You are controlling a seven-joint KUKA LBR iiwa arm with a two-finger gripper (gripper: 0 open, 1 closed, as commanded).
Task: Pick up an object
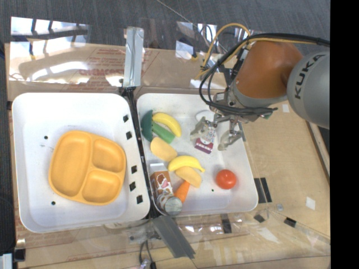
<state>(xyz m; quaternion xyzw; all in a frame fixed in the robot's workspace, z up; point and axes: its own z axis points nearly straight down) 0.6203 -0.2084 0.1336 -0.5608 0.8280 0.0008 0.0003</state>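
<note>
Purple packet [203,145] under open tool [217,132]

A single fixed camera looks down on the bench [291,167] from above, at a slant. It stands far enough off to take in both white bins whole: the left bin [28,150] on the view's left, the right bin [241,167] at centre. The arm [303,77] enters from the right edge. A strip of dark floor [84,1] runs along the top.
</note>
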